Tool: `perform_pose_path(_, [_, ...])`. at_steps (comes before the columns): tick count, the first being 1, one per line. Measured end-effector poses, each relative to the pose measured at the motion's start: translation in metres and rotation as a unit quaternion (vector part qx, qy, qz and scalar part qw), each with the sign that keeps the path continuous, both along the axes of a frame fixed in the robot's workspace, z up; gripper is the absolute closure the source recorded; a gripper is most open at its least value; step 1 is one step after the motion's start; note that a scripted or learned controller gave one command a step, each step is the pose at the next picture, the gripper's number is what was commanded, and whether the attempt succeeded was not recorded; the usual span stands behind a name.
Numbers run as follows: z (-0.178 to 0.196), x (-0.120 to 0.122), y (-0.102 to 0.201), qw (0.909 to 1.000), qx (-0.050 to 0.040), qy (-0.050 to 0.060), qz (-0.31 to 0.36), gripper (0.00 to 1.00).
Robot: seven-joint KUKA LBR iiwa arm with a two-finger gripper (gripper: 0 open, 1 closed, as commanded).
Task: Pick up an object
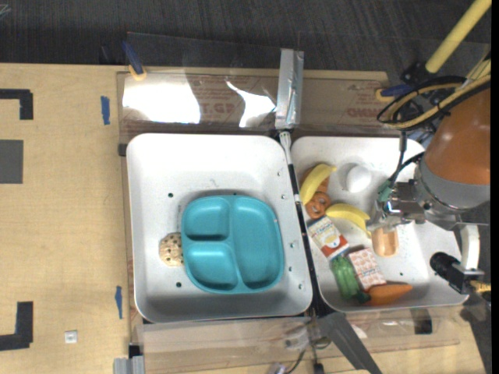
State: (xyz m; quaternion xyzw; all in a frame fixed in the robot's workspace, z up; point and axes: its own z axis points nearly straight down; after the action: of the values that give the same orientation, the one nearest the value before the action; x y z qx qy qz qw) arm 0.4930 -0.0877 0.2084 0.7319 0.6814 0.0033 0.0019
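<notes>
My gripper (pixel 387 221) hangs over the middle of the right bin (pixel 417 150). A small tan, bun-like object (pixel 385 242) lies right beneath its tip, and I cannot see whether the two touch. Left of it are two yellow bananas (pixel 315 181) (pixel 348 215), a white round object (pixel 356 178), an orange-red round fruit (pixel 316 205) and a small juice carton (pixel 328 236). Toward the front lie a green object (pixel 345 277), a pink patterned packet (pixel 364 268) and an orange carrot (pixel 387 293).
The left bin (pixel 156 162) holds a teal divided plate (pixel 231 242) with a speckled cookie (pixel 171 248) by its left edge. Yellow and black cables (pixel 417 100) loop behind the right bin. The arm's orange band (pixel 466 150) overhangs that bin's right side.
</notes>
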Motion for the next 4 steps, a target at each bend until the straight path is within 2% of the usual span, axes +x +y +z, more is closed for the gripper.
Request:
perform_pose_path(1, [0.030, 0.024, 0.061, 0.9878, -0.0017, 0.002, 0.156, 1.00])
perform_pose_path(2, [-0.024, 0.018, 0.056, 0.8843, -0.0015, 0.004, 0.467, 1.00])
perform_pose_path(3, [-0.024, 0.019, 0.056, 0.8842, -0.0018, 0.003, 0.467, 0.00])
perform_pose_path(4, [-0.024, -0.014, 0.007, 0.9489, -0.0016, 0.004, 0.315, 0.00])
